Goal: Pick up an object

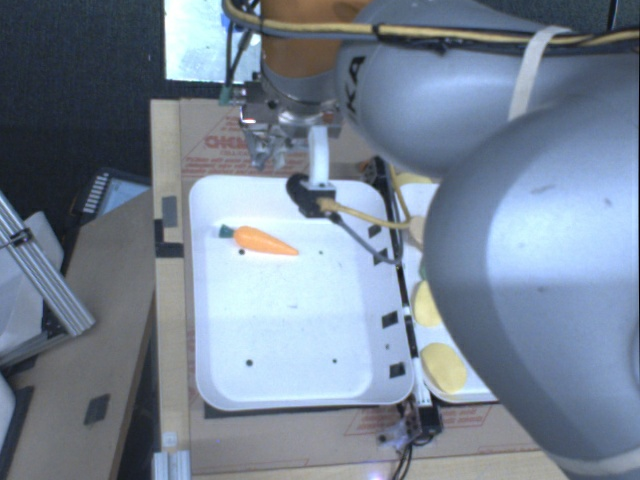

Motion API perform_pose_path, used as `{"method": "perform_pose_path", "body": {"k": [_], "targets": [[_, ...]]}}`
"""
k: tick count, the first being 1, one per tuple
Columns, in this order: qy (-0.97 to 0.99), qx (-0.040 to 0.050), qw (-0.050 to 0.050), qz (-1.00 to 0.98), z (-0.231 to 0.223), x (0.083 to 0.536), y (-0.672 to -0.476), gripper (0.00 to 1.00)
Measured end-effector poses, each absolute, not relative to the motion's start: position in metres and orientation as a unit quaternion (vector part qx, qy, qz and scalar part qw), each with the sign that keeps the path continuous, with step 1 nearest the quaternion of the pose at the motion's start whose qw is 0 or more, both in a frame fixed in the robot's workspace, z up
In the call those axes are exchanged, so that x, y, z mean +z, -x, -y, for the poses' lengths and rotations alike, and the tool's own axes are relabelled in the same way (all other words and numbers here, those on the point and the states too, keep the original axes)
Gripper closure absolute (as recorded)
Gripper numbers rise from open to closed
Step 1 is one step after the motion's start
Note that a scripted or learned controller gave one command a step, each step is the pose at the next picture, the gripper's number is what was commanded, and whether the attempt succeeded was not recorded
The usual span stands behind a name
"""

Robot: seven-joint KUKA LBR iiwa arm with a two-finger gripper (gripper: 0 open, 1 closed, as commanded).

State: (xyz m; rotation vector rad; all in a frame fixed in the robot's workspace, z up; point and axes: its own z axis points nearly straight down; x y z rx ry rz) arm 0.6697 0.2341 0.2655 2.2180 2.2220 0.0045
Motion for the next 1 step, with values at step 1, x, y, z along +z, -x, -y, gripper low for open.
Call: {"method": "perform_pose_path", "body": {"k": [1], "targets": [[-0.706,0.0061,0.003,-0.709,-0.2344,0.3794,-0.6694,1.00]]}}
